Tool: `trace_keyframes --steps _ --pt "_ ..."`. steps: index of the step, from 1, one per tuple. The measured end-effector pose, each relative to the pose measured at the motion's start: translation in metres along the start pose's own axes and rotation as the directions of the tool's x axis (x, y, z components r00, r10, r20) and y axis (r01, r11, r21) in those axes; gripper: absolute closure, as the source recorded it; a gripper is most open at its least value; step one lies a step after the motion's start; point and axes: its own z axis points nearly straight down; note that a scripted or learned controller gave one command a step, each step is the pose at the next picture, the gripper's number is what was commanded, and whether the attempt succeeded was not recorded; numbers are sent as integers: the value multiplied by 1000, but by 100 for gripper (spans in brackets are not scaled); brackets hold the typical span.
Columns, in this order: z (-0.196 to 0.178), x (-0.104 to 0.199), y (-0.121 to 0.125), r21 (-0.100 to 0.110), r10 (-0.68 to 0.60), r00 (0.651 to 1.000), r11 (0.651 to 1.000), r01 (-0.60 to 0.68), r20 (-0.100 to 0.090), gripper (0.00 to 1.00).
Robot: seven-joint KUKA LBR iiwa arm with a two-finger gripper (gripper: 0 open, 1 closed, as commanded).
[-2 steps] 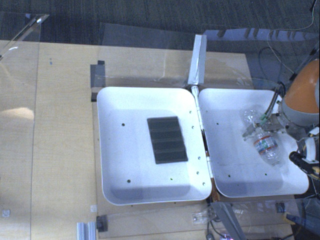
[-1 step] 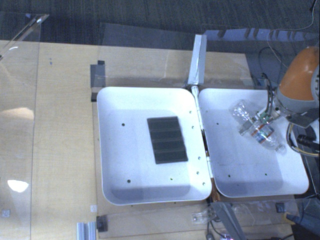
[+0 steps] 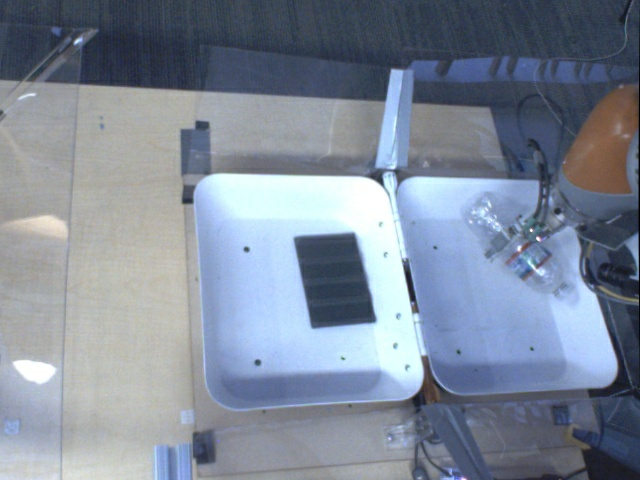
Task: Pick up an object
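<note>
Gripper [image 3: 522, 240] low in right bin [image 3: 480, 358], by clear crinkly thing [image 3: 487, 214]; fingers' state hard to tell. Best to go straight down, squeeze gently; lift slowly.

We see a matt, ribbed black pad [image 3: 335, 280] lying in a smooth white plastic bin [image 3: 230, 368], set on a pale wood-grain bench [image 3: 110, 298]; beside the pad's bin, clear glossy plastic [image 3: 485, 214].

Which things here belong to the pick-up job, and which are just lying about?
Job:
- gripper, low in the right bin
- clear object by the gripper
- dark slab in the left bin

Lying about:
- metal divider
- cables at right
</note>
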Motion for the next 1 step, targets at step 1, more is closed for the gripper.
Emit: trace_keyframes --steps 1 --pt "-62 9 64 35 -16 1000 999 17 -26 100"
